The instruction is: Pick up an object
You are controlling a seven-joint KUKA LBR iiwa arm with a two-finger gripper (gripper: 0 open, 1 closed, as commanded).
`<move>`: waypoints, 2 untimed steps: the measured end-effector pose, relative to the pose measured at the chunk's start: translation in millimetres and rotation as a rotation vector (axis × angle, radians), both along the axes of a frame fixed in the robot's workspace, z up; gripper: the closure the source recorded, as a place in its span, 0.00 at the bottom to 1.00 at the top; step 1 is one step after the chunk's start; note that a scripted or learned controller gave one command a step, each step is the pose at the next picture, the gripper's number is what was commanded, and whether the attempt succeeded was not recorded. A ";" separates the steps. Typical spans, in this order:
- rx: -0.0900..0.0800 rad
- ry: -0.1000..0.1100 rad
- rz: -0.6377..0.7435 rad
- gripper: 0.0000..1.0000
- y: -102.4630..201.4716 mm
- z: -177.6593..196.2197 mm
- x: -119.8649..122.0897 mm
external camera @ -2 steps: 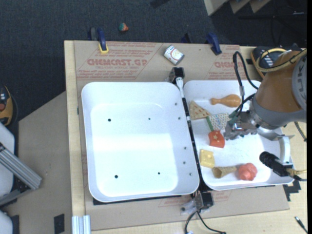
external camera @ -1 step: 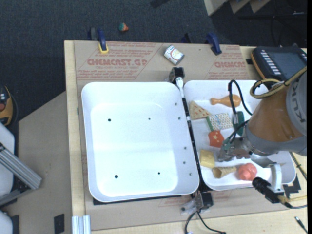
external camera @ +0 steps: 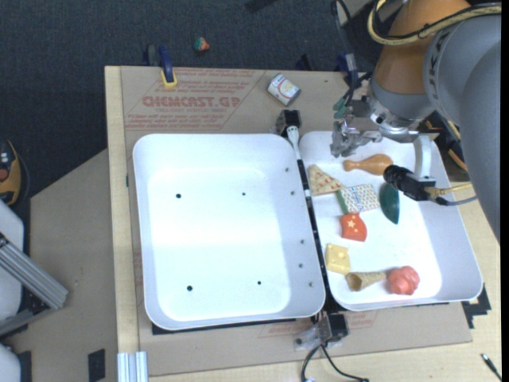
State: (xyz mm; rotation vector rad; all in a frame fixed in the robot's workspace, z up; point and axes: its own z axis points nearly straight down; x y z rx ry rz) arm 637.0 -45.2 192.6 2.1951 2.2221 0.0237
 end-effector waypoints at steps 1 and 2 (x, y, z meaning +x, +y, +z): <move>0.003 0.013 -0.004 1.00 73.9 58.1 32.1; 0.002 0.019 -0.008 1.00 126.9 65.1 29.7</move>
